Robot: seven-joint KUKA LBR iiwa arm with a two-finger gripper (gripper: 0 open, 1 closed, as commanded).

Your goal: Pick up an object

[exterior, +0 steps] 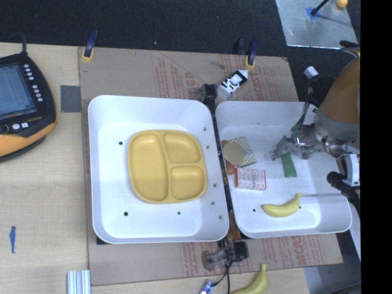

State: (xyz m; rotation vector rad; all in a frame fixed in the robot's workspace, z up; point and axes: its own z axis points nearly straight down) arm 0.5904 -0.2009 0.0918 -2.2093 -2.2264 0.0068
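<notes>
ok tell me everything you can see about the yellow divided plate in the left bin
The yellow divided plate lies flat, right way up, near the middle of the left bin, on the bin's white floor. It looks like matte moulded plastic, rounded-square in outline, with raised ridges splitting it into three compartments: one long one on the view's left and two smaller ones on the right. It is turned slightly askew to the bin's walls. Nothing sits in it, and only the bin floor touches it.

One fixed camera looks down at a slant on both bins (98, 164).
</notes>
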